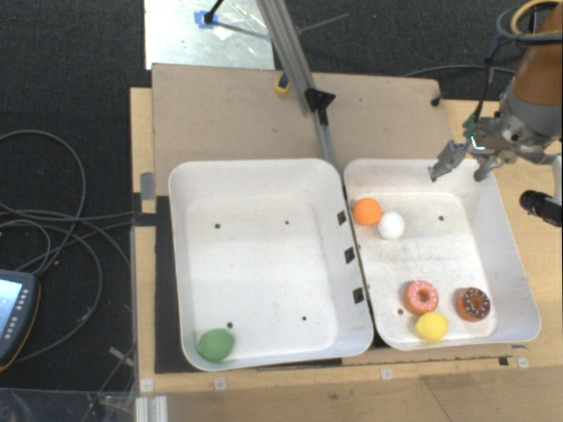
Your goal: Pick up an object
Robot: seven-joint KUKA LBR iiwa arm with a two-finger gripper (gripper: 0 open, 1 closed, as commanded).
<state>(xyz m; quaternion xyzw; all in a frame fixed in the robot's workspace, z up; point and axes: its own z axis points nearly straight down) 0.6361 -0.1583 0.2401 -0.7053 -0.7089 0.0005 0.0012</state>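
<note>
Brown wooden counter [387, 95] carries two shallow white plastic bins. In the left bin [255, 183] sits one round green ball [215, 344]. The right bin [444, 202] has a round orange ball [367, 211] touching a round white ball [391, 226] — plus a pink donut [420, 296], a brown donut [473, 303] and a yellow ball [431, 326]. The grey pincer [464, 166] hangs spread wide and holding nothing over the right bin's far edge. Round balls could roll away from a squeeze — or it may bump the rim.

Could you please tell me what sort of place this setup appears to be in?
Probably a robotics lab: a robot arm's gripper over two white bins of toy food, loose cables on dark carpet, and a handheld control pendant.
</note>
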